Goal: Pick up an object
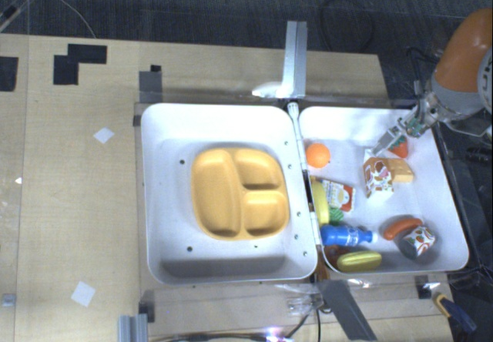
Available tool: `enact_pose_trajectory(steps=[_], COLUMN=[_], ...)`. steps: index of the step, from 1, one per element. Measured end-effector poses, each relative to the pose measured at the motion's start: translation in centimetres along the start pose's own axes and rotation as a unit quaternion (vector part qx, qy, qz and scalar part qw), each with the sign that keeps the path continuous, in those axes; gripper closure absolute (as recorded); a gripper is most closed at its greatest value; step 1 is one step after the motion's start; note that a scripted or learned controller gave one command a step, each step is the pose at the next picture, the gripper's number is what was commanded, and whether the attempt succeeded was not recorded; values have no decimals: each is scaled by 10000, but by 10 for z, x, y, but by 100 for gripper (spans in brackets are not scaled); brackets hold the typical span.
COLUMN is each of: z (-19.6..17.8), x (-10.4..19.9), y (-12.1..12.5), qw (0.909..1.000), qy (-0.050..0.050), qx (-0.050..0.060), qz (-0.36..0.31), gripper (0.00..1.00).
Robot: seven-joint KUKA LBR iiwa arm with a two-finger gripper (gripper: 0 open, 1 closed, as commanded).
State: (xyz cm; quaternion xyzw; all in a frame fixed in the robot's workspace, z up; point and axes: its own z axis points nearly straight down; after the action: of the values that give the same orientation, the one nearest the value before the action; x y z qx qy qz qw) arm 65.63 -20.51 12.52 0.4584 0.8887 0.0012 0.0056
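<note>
So the bench (69, 202) carries two white bins side by side, and the left bin (166, 179) just has a big yellow divided tray (237, 192) sitting in the middle. The right bin (451, 202) is where all the small stuff is piled, and the arm (462, 67) comes in over its far right corner. The gripper (393, 139) is low over a little orange-red piece (399, 150), right next to the patterned carton (377, 178) and a yellow block (400, 171). Honestly I can't tell if the fingers are open or closed, too small and blurry. Nothing looks lifted, so I'd say the pick isn't done. Also lying around: blue bottle (347, 236), orange ball (317, 154).
</note>
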Motion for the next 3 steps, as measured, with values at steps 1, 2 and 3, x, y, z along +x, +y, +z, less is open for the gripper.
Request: enact_pose_trajectory(steps=[1, 2, 3], z=[-39, 9, 37], x=[27, 10, 13], y=[-4, 1, -9], qw=[9948, 9389, 9768], qy=[8, 17, 10], qx=[3, 29, 9], qz=[1015, 3441, 2143], gripper=[0, 0, 0])
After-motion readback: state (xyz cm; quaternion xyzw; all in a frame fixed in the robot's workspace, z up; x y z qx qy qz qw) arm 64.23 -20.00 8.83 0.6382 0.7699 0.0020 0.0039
